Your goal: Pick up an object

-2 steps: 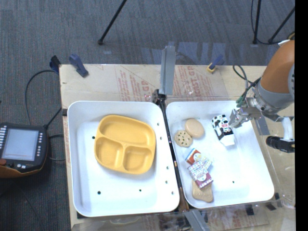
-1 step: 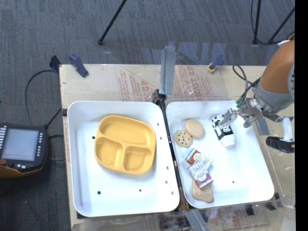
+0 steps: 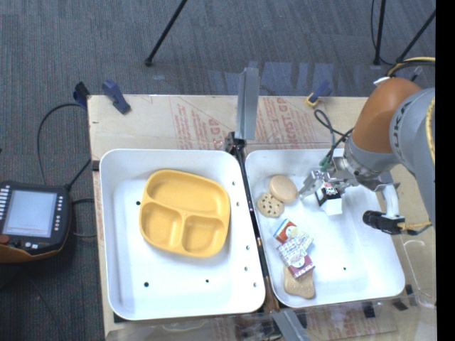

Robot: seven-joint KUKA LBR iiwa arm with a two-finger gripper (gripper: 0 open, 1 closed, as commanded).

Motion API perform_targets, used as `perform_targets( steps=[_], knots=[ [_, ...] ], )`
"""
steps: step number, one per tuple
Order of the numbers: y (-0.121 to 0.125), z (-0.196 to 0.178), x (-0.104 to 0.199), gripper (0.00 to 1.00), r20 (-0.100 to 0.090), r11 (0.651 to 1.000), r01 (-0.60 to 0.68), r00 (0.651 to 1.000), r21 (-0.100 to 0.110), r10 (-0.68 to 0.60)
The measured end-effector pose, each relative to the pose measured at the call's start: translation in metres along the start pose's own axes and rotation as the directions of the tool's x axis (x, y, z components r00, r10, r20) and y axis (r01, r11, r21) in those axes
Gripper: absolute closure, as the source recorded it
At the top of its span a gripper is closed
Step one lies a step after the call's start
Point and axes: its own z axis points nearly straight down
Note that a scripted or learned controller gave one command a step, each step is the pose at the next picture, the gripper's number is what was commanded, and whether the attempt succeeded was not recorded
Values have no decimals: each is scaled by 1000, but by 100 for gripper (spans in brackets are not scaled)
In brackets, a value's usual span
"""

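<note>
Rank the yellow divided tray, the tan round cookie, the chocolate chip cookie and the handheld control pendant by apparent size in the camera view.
1. yellow divided tray
2. handheld control pendant
3. tan round cookie and chocolate chip cookie: these look nearly alike, so I won't rank them.

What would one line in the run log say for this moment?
arm: over right bin | gripper: beside tan bun, nothing seen held | also there: cookie, snack packets | left bin: yellow tray

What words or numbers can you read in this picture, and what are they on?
Red print on the cardboard under the bins: upside down and too faint to read.
Print on the red and white snack packets in the right bin: too small and blurred.
Screen of the handheld controller: nothing readable.
</note>
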Motion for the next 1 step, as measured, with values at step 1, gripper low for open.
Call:
perform_targets(
  steps=[1],
  knots=[
    [0, -8, 1, 100, -1, 1000, 3, 1000, 3, -3]
  ],
)
